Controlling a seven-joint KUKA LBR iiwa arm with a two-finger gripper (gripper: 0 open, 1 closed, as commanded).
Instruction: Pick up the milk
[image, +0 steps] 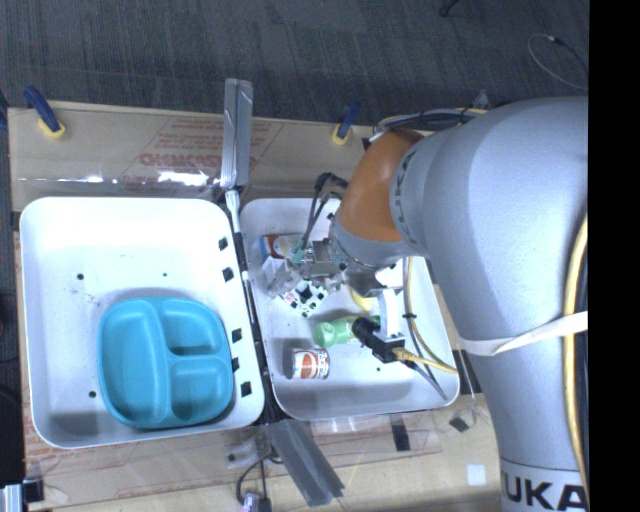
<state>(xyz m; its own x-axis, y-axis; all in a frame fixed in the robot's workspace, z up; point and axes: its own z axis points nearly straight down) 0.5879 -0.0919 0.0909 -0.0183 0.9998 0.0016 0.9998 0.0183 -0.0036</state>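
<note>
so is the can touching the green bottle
Apart. The camera view shows a strip of white bin floor between the can and the green bottle above it.

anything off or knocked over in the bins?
Nothing spilled or damaged. In the right bin, a small can lies on its side near the front wall, and a green bottle lies flat beside it. The blue divided tray sits flat in the left bin.

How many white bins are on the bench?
2. The left bin holds a blue tray. The right bin lies beside it, partly covered by the arm.
</note>
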